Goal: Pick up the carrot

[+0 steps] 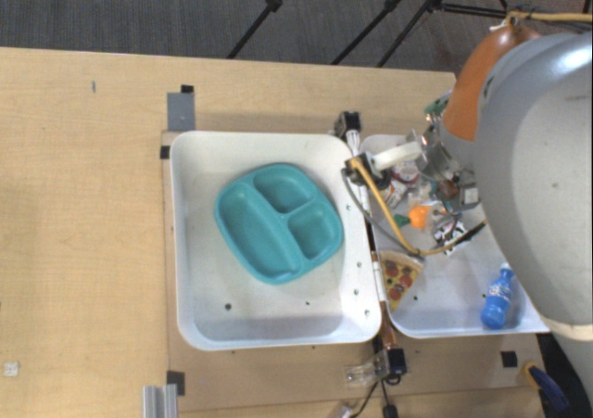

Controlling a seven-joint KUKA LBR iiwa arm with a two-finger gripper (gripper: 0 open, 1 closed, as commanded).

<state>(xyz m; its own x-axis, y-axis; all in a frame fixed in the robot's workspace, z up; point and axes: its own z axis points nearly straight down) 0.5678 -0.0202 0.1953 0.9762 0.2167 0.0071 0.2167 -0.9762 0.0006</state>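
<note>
Under the arm, over the right bin (435, 319), the carrot (419, 216) shows too foreshortened to tell direction.

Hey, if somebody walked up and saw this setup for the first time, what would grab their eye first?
Probably the teal divided plate, sitting alone in the left white bin. Next, the big grey arm with its orange band, looming over the right bin from the right. Under its wrist lies a small clutter: an orange carrot, a pizza slice and a blue bottle.
</note>
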